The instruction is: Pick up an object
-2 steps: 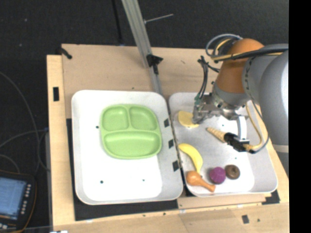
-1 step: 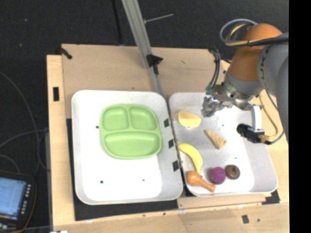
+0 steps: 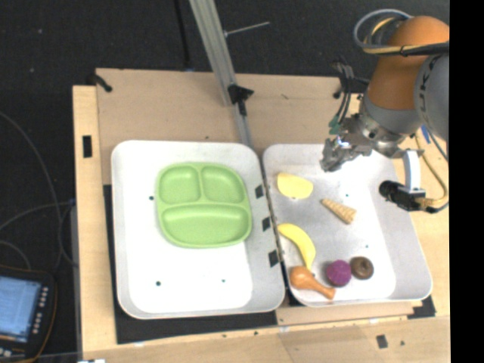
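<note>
the gripper [image 3: 333,159] is hung over the right bin [image 3: 393,233] near its twelve o'clock edge, presumably poised above the objects to choose one. whether it is released or clenched cannot be told; nothing is seen held. the nearest candidates, a pale yellow piece [image 3: 294,186] and a cone [image 3: 338,210], lie toward its seven and six o'clock.
</note>
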Robot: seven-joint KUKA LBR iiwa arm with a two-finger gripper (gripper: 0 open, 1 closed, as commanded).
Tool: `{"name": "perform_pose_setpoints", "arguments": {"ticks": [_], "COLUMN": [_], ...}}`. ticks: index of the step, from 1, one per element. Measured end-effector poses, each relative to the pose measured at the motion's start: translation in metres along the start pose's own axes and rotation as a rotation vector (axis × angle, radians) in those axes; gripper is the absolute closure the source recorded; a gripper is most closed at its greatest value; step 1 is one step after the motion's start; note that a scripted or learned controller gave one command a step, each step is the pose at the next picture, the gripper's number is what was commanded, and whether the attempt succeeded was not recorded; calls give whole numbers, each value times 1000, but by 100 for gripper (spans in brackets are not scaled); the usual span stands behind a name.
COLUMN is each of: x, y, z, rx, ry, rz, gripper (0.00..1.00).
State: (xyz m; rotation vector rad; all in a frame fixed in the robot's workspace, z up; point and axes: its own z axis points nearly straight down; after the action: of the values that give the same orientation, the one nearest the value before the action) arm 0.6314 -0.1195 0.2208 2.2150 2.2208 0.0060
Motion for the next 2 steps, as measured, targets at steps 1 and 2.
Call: {"name": "perform_pose_setpoints", "arguments": {"ticks": [1, 2], "x": [1, 0], "y": [-6, -4], "z": [-48, -81], "rx": [0, 1], "ry": [0, 0], "rz": [-1, -2], "gripper": [100, 100]}}
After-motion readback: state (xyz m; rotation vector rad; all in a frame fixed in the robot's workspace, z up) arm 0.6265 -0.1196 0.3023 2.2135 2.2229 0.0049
